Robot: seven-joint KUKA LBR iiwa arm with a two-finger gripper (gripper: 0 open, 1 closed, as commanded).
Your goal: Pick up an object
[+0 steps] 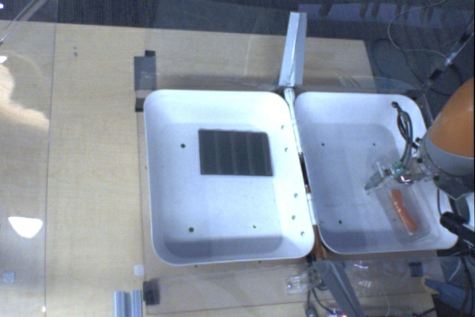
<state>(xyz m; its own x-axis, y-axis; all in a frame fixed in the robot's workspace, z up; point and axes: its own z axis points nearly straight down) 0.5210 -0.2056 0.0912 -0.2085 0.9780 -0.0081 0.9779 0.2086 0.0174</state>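
Step in hand: approach to grasp, nothing lifted yet. The gripper point(386, 178) is seen low in the right bin point(334, 130), at its near-right part, w/ the arm point(453, 134) entering from the right. An orange object point(404, 211) (shape hard to tell) lies just near of the tips, apart from them. Finger state can't be told, too blurred. The left bin point(171, 122) holds a dark pad point(234, 153). Next move, as judged: gripper to be shifted nearer the object, lowered over it, then closed.

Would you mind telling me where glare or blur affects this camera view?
Camera view: bright glare patches wash out the bench at the left; a soft shadow darkens the left bin along its near wall; the claw over the right bin looks blurred.
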